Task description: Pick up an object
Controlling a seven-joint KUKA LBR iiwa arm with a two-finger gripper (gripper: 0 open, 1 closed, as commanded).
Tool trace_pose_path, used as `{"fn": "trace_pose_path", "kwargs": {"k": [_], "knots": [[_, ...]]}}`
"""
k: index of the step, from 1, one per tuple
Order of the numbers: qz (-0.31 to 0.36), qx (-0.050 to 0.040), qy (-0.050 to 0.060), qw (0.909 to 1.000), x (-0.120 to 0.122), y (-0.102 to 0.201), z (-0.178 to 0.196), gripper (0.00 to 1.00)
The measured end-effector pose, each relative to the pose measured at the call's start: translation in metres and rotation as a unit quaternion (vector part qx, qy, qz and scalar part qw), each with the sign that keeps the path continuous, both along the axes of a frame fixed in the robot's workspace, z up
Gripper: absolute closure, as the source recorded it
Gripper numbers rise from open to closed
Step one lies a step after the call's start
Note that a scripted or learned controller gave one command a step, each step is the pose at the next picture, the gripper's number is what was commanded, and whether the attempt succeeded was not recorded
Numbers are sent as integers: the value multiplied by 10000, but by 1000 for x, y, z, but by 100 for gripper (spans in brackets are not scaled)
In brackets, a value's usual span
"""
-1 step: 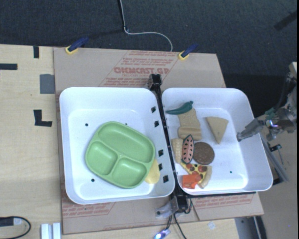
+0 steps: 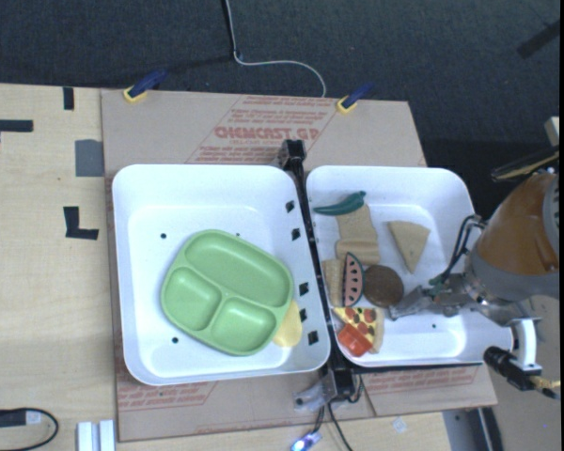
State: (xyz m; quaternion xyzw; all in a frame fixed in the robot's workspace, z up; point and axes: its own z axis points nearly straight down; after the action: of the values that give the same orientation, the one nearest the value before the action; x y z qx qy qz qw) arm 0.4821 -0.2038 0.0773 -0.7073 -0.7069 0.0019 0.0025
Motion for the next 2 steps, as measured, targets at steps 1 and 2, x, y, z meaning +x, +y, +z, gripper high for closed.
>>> {"fn": "trace_pose_path", "kwargs": {"k": [1,2], "knots": [[26,-35,-93,9999,21,17,358,0],[38,17,48,10000,1,88,265,0]]}}
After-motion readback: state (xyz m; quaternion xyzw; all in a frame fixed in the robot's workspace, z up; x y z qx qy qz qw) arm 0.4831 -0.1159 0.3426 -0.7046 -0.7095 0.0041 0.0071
